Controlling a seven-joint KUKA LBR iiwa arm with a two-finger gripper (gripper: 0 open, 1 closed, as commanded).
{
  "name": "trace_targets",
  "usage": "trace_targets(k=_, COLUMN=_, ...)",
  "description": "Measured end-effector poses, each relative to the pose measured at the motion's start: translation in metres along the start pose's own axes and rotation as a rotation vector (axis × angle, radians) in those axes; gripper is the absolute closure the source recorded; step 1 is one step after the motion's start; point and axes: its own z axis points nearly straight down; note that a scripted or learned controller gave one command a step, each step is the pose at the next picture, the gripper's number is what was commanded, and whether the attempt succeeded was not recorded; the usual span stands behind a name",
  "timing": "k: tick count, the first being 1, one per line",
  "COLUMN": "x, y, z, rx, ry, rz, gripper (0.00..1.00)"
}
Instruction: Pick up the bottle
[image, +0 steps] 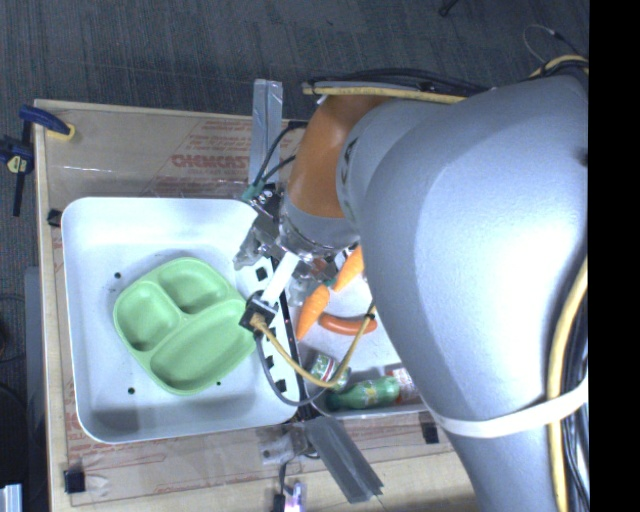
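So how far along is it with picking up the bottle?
Done: nothing yet; the green bottle lies on its side near the carrots, unlifted. In hand: the gripper hangs by the green plate, apart from the bottle. Left: reach it, grasp, lift.

My one camera, fixed above the bench (140, 140), looks down at a slant on both bins. The left bin (90, 300) sits whole in frame, filling the left and middle of the picture. The arm (470, 230), reaching in from the right, rises close under the lens and covers most of the right bin (335, 350). Dark floor (150, 50) shows past the bench along the top and left edges. I sit near enough that red print on the bench board shows, and far enough that the bench's left corners stay in view.
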Motion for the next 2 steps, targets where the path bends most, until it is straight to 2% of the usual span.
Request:
trace_targets(k=1, x=0.067, y=-0.051, z=0.051, rx=0.003, ry=-0.004, rz=0.411, gripper=0.0)
trace_targets(k=2, x=-0.032, y=-0.014, z=0.0, rx=0.004, ry=-0.002, rz=0.396, gripper=0.0)
